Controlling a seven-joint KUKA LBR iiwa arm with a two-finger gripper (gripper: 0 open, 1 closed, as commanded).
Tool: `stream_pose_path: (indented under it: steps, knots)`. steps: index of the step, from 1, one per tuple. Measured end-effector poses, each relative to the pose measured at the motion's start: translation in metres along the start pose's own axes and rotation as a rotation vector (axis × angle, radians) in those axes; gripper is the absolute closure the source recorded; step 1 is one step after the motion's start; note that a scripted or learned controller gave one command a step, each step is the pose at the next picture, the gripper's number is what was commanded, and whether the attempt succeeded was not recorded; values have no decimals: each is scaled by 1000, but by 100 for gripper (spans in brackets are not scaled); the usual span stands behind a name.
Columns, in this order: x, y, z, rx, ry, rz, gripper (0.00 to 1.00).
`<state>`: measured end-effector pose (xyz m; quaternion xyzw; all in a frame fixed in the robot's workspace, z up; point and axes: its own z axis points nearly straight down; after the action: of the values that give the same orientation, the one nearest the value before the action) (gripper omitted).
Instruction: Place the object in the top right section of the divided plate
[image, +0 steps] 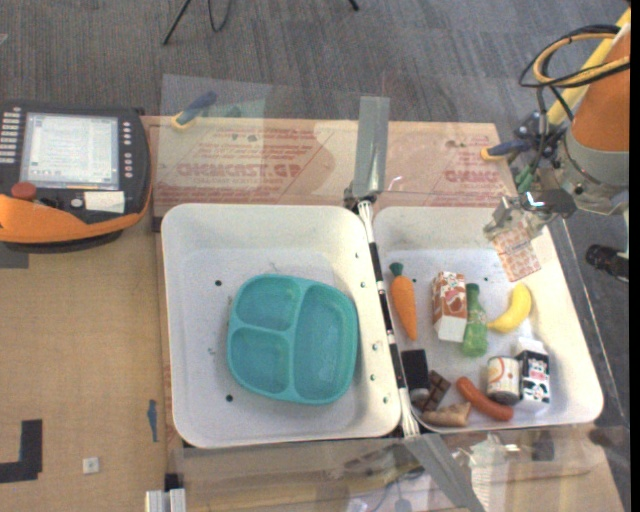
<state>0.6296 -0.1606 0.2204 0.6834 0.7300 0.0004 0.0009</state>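
Observation:
A teal divided plate (293, 340) lies in the left bin (190, 240), with two small sections on its left side and one long section on its right. All three sections are bare. The toy foods sit in the right bin (440, 235): an orange carrot (403, 305), a red-and-white carton (449, 305), a green bottle (474, 323), a yellow banana (513, 309), a small can (502, 379), a black-and-white milk bottle (535, 371), a red sausage (484, 397) and dark chocolate pieces (418, 372). My gripper (512, 222) hangs over the right bin's far right corner, above and apart from the foods.
A teach pendant (70, 170) rests on the bench at the far left. A grey metal divider (370, 160) runs between the bins at the back. Cables (560, 60) loop above the arm's wrist at the right. A paper tag (519, 258) dangles under the gripper.

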Motion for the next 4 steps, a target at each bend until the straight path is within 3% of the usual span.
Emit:
stream_pose_path:
  steps: [1,2,3,4]
  knots:
    - [40,40,45,0,0,221,100]
    - [122,41,27,2,1,178,100]
    - [122,41,27,2,1,178,0]
    - [124,22,35,3,2,45,0]
